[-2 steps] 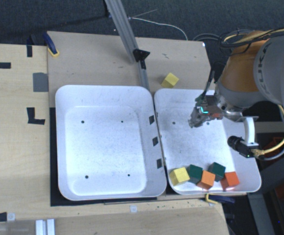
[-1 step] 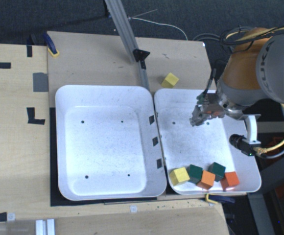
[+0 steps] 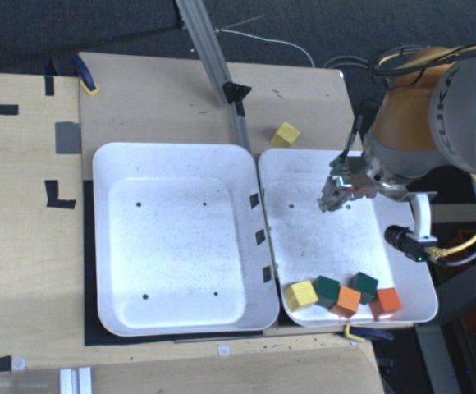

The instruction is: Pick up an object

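while the arm reached in from your right, its jaws (image 3: 335, 199) hung over the upper part of the right bin (image 3: 304, 245); you could not tell whether they were released or clenched. nothing showed between them. the blocks lay well apart from them at that bin's near edge: yellow block (image 3: 301, 293), green block (image 3: 327, 288), orange block (image 3: 348, 300), another green block (image 3: 364, 284), red-orange block (image 3: 386, 300). a stray yellow block (image 3: 286, 134) sat on the worktop (image 3: 156, 105) behind the bins.
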You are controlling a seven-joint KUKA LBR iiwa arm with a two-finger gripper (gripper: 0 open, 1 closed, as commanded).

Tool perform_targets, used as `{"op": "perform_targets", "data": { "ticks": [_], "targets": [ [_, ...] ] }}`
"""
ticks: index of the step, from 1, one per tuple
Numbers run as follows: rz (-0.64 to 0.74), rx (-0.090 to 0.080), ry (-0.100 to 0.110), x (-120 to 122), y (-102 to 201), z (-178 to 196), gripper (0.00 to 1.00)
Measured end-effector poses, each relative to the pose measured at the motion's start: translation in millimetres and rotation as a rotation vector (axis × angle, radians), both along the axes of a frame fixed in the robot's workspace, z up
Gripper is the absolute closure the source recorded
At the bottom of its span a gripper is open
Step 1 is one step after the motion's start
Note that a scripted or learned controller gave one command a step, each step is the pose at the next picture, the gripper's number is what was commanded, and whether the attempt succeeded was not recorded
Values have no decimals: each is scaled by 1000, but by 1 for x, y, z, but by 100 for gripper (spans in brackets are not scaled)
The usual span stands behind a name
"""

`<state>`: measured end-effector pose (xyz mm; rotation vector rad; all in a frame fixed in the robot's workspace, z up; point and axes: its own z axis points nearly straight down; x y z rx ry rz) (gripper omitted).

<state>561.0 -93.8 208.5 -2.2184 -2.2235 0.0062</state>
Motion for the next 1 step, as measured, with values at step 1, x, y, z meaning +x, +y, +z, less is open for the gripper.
{"op": "perform_targets", "data": {
  "ticks": [1],
  "targets": [
    [1,0,1,0,0,10,100]
  ]
}}
